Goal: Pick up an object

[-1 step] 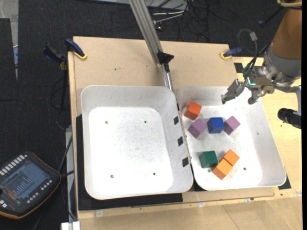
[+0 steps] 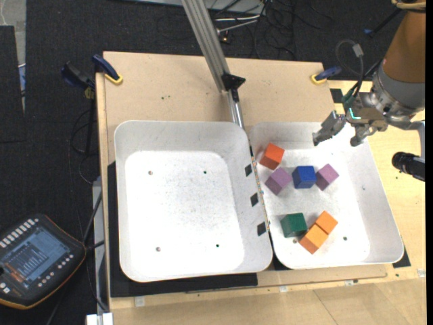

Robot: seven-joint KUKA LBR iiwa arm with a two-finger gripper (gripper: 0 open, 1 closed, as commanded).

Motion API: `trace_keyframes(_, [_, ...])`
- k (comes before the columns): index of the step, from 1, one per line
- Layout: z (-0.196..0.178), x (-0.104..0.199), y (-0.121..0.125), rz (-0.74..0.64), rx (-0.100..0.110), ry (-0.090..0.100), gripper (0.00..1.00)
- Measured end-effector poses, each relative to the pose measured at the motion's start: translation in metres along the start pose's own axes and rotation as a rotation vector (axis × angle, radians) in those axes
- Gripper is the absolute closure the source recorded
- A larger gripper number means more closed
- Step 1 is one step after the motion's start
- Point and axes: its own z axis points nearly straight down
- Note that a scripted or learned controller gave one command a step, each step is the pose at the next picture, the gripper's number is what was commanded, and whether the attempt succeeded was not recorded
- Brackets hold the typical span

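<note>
My gripper (image 2: pixel 340 134) hangs over the far right part of the right bin (image 2: pixel 379 208), open, with nothing between its two fingers. Below it in that bin lie several blocks. An orange block (image 2: pixel 272 156) sits nearest the divider, with a purple block (image 2: pixel 278 180) just under it. A blue block (image 2: pixel 304 177) and a second purple block (image 2: pixel 327 175) lie to the right. Lower down are a green block (image 2: pixel 293 223) and two orange blocks (image 2: pixel 318 231) touching each other. The gripper is above and right of all of them, touching none.
The left bin (image 2: pixel 135 181) lies beside the right one. A slanted metal pole (image 2: pixel 210 46) runs down to the divider between the bins. A teach pendant (image 2: pixel 34 259) rests at lower left. Clamps sit at the bench's far corners.
</note>
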Motion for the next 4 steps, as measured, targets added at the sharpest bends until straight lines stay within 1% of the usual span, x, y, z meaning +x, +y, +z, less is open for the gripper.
trace_keyframes(1, [0.049, -0.009, -0.002, 0.003, 0.005, 0.0, 0.0])
trace_keyframes(2, [0.102, -0.019, -0.006, 0.003, 0.006, 0.001, 0.0])
trace_keyframes(3, [0.146, -0.02, -0.005, 0.002, 0.005, 0.001, 0.0])
trace_keyframes(4, [0.132, -0.021, -0.004, 0.001, -0.002, 0.0, 1.0])
